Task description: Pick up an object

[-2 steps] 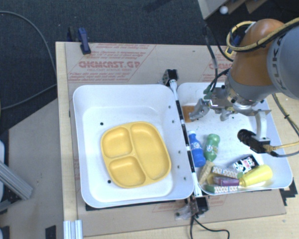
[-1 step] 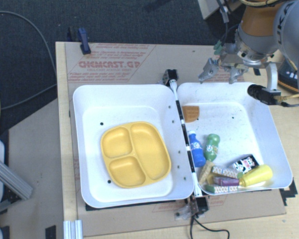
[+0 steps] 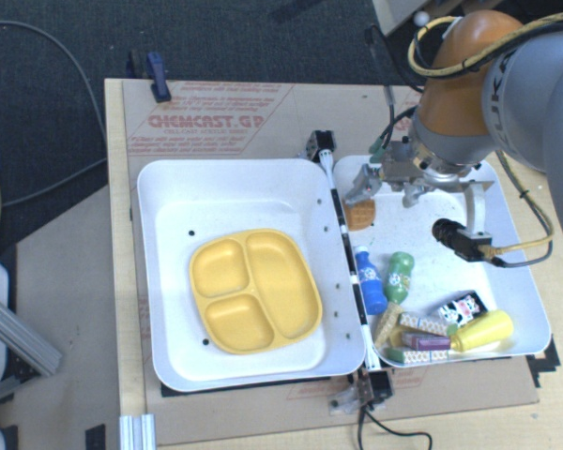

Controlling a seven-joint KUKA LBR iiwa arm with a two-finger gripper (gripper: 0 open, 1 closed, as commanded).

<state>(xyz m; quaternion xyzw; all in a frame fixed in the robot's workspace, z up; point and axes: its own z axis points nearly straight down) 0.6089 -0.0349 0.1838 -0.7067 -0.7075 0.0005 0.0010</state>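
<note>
My gripper (image 3: 387,191) hangs over the far left corner of the right bin (image 3: 525,293), fingers spread apart and nothing between them. A small orange-brown block (image 3: 360,216) lies on the bin floor just below the left finger (image 3: 358,187), close to the divider. Further forward lie a blue bottle (image 3: 369,279) and a green bottle (image 3: 398,275) side by side. At the front sit a yellow object (image 3: 484,331), a black-and-white item (image 3: 462,307), tan sticks (image 3: 391,323) and a purple bar (image 3: 422,342).
The left bin (image 3: 159,251) holds a yellow divided tray (image 3: 255,291). The arm's grey body with its orange band (image 3: 460,73) covers the back right of the right bin. A black cable fitting (image 3: 455,237) hangs over the bin's middle.
</note>
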